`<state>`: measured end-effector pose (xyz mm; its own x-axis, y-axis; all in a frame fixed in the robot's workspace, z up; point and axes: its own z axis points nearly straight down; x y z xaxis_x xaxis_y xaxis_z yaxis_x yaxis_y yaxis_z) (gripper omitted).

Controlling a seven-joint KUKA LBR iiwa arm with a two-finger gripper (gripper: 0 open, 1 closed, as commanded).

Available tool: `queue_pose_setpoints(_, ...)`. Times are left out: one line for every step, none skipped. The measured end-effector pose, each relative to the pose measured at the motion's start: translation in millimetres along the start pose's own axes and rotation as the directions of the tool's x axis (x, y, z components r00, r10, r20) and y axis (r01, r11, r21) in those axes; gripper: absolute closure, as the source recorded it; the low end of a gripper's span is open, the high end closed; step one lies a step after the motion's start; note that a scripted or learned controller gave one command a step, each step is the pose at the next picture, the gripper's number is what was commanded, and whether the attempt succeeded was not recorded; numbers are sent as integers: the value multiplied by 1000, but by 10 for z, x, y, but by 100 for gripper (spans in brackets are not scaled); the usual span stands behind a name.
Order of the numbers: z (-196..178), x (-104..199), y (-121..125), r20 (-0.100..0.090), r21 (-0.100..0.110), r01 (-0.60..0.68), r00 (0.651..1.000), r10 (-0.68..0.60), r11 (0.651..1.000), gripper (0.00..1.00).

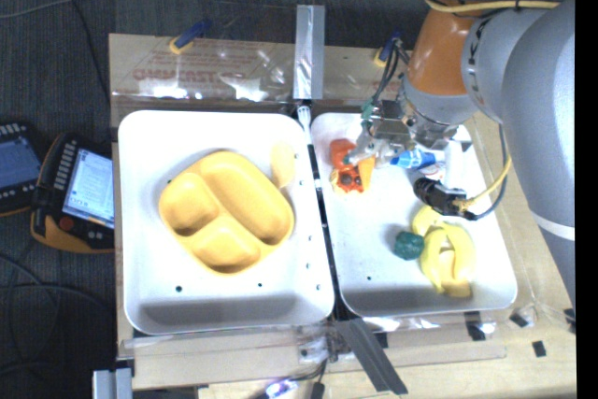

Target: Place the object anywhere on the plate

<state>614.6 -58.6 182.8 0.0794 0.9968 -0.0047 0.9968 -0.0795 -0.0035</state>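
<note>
**The gripper is low over the orange object in the right bin**

The arm reaches in from the right, and its gripper (374, 143) hangs in the upper left part of the right bin (374, 285). Just below the gripper lies a small orange object (348, 165), close to the wall that the two bins share. The gripper touches this object or is just above it; the view from above does not show which. It also does not show whether the fingers are apart or together, so one cannot tell if the object is held.

The plate (226, 208) is yellow, has three compartments, and lies in the middle of the left bin (149, 294). It is well apart from the orange object, and the two bin walls are between them.

The step in hand seems to be the grasp. To do it well, the fingers should close on the middle of the object, not on its edge, because the wall beside it leaves little room on that side. After that, the lift should be high enough to pass over both walls before the arm goes left.

Other things in the right bin are a yellow banana (447, 255) and a small teal piece (407, 245) beside it, both nearer the lower right. They are apart from the gripper and should not disturb the grasp.
</note>
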Motion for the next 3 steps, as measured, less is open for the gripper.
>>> queue_pose_setpoints(0,461,-383,-3,-1,182,983,-182,983,100)
queue_pose_setpoints(-188,127,-779,-4,0,57,998,-57,998,100)
queue_pose_setpoints(-353,972,-605,-4,-1,127,992,-127,992,100)
